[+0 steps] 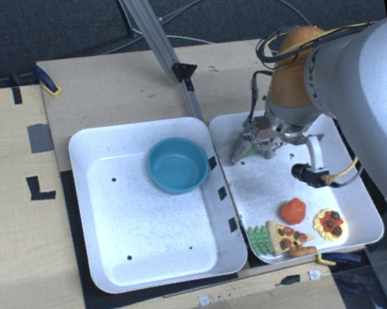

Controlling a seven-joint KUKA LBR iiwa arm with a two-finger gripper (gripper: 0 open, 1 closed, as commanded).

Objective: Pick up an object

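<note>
Right, the arm [360, 102] comes in from the right of the frame and the gripper [250, 147] sits low over the upper part of the right bin [257, 191], near the divider between the two bins. Nothing visible between its fingers; whether the jaws stand apart or together I can't tell from this angle, too dark and cluttered there.

Candidate objects all lie toward the bottom of the frame from the gripper, well apart from it. Red tomato-like ball [294, 210] is nearest, below and slightly right of the jaws. Pizza slice toy [288, 238] lies at the bin's bottom edge, long axis running roughly left-right. Small round tart-like piece [329, 224] sits just beside it at lower right. So the coming move likely needs travel down-frame, probably to the ball.

Left bin [122, 256] holds one blue bowl [178, 165], upright, in its upper right part, near the divider. Bowl is about level with the gripper but across the bin wall.
</note>
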